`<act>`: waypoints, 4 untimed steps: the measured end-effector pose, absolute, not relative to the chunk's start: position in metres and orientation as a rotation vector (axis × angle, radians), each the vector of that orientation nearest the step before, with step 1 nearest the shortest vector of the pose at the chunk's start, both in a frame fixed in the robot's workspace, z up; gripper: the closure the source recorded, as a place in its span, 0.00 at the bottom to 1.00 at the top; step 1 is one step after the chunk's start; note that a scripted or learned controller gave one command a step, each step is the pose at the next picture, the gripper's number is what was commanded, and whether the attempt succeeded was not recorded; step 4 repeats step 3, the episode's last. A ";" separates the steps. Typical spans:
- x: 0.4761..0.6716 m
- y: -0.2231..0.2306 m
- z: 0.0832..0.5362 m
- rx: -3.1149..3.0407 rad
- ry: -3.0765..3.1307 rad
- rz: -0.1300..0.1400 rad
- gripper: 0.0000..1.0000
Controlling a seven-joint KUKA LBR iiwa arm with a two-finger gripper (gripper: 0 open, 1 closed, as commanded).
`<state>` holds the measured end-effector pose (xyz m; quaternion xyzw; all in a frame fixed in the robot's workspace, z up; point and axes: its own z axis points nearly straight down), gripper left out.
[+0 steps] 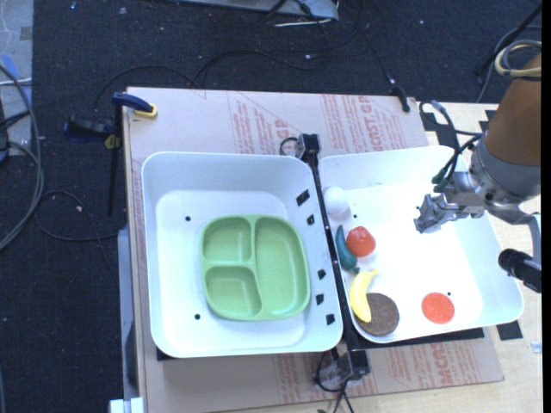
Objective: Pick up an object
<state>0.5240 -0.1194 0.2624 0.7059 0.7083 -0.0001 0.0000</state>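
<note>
Pincer (428,216) above right bin (482,256), tomato (361,241) nearby

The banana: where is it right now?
The banana lies in the right bin, near its left wall and front edge. It sits just below the tomato and touches the brown disc.

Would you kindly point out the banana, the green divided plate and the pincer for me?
banana (361,292): camera view, on the middle of its yellow curve.
green divided plate (256,267): camera view, on the ridge between its compartments.
pincer (427,219): camera view, at its tip over the right bin.
</note>
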 end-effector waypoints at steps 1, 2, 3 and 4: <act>0.531 -0.059 0.252 2.217 2.229 0.000 1.00; 0.541 -0.006 0.237 2.219 2.226 -0.001 1.00; 0.553 0.051 0.226 2.217 2.228 0.000 1.00; 0.553 0.051 0.226 2.217 2.228 0.000 1.00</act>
